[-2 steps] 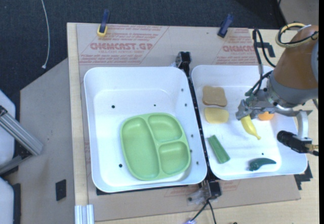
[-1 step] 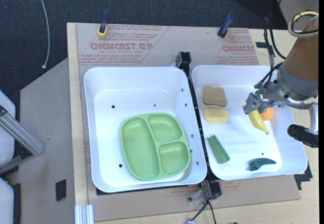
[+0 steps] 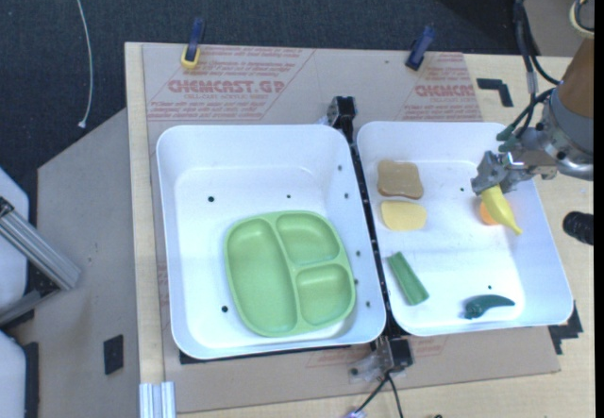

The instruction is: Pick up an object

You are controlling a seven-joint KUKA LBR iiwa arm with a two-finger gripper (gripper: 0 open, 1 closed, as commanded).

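- Gripper [image 3: 493, 182]: you see it over right bin [image 3: 444, 317], far right; grip state cannot be told.
- Yellow-orange object [image 3: 498, 211]: just beneath it.
- Left bin [image 3: 179, 218]: your green divided plate [image 3: 288, 270].

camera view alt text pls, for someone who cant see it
A grey robot arm reaches in from the right, its gripper low over a yellow and orange toy in the right white bin. That bin also holds a brown bread slice, yellow piece and two green items; the left bin holds a green divided plate.
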